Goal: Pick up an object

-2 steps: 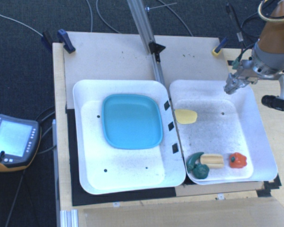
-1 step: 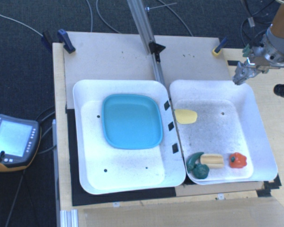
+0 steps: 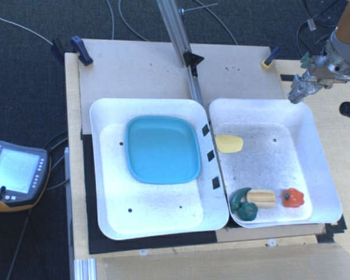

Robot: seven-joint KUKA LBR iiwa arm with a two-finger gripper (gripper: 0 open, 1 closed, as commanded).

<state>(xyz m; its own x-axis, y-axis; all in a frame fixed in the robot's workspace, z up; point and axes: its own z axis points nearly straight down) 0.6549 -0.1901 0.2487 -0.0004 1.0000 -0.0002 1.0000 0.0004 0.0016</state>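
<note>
Two white bins (image 3: 315,127) hold a yellow piece (image 3: 228,143); whether the hand (image 3: 297,92) is clenched, I cannot tell.

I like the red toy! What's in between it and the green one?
A tan block lies between the red toy and the green one, seen in the camera view.

A pale wooden surface (image 3: 140,69) stands on dark carpeted floor (image 3: 23,86) crossed by thin grey cables (image 3: 108,4). A blue clamp (image 3: 81,50) grips its far left corner, and a yellow and blue one (image 3: 270,58) the far right. A slanted aluminium post (image 3: 174,25) rises from the far edge. A control pendant (image 3: 14,174) lies on the floor at left.
</note>
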